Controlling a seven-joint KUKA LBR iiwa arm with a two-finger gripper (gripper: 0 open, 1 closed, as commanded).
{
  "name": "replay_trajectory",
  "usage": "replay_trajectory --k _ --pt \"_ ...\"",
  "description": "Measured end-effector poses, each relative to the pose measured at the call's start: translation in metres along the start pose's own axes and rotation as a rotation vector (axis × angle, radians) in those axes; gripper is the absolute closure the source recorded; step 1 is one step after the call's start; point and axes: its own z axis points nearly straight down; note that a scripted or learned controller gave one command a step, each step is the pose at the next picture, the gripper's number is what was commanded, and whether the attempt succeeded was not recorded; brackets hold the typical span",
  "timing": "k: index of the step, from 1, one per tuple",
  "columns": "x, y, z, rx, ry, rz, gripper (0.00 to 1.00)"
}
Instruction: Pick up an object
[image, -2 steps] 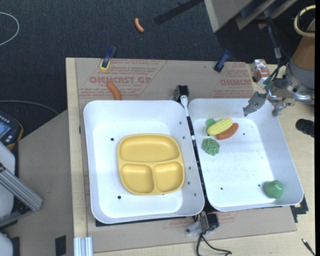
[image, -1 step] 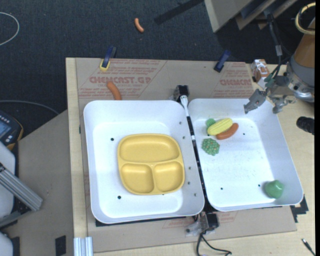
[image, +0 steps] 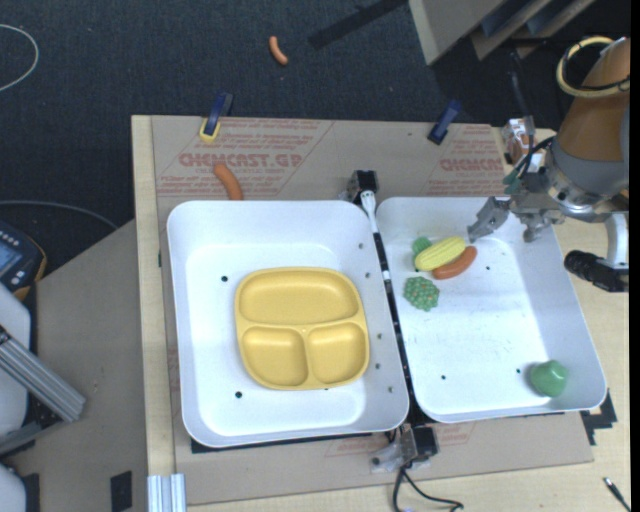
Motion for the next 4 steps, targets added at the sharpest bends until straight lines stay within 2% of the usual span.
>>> replay_trajectory --k 1,2,3,4 --pt "-0.003 -0.001 0.063 0.0 0.0 0.002 0.0" --pt "-0.002 -0.001 0.091 -0.002 -0.001 0.002 0.0" --pt "-0.002 0.001 0.078 -0.007 -0.001 0.001 1.0" --pt "-0.009 0.008 0.019 -0.013 -0.004 0.002 1.0"
